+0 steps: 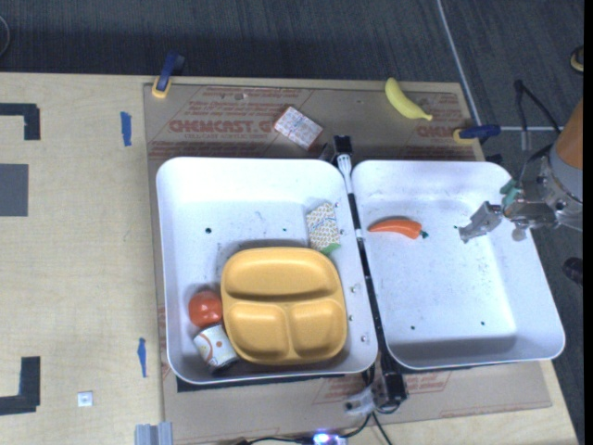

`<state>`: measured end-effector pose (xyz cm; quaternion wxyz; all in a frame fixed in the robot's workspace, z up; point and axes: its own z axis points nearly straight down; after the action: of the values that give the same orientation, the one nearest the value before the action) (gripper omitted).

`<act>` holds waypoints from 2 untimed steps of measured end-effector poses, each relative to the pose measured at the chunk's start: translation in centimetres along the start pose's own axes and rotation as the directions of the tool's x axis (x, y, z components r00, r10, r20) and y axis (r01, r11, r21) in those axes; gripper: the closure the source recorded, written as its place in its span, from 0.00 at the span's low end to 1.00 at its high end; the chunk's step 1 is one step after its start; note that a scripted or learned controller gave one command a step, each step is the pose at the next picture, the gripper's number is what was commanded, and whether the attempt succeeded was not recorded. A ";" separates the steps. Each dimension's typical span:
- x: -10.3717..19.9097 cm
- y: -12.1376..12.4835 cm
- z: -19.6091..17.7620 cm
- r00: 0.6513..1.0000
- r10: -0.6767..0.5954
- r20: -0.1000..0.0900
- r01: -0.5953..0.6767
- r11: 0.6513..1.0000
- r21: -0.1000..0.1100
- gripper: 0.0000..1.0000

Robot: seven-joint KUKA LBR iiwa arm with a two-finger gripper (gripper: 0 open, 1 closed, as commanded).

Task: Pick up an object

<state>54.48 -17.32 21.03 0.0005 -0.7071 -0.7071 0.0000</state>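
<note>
Overhead, the hand (484, 221) hangs above the right part of the right bin (445, 346), and I cannot tell how wide it is; nothing is visibly held in it. Well left of it, an orange carrot (396, 227) lies alone in the far left part of that bin, while the left bin (185, 202) holds a yellow divided tray (283, 302), a red ball (205, 307) and a small cup (214, 345) touching the tray's left side, and a patterned packet (322, 225) just beyond it. On the surface (74, 248) beyond the bins, a banana (406, 100) and a small box (297, 126) lie on brown cardboard (222, 119).
</note>
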 end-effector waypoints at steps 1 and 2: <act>1.1 6.0 12.4 1.000 -0.001 0.002 0.001 1.000 -0.004 0.00; 4.9 -1.1 12.5 1.000 0.001 0.000 -0.001 1.000 -0.001 0.00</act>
<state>53.38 -12.43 8.56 0.0003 -0.7074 -0.7068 -0.0004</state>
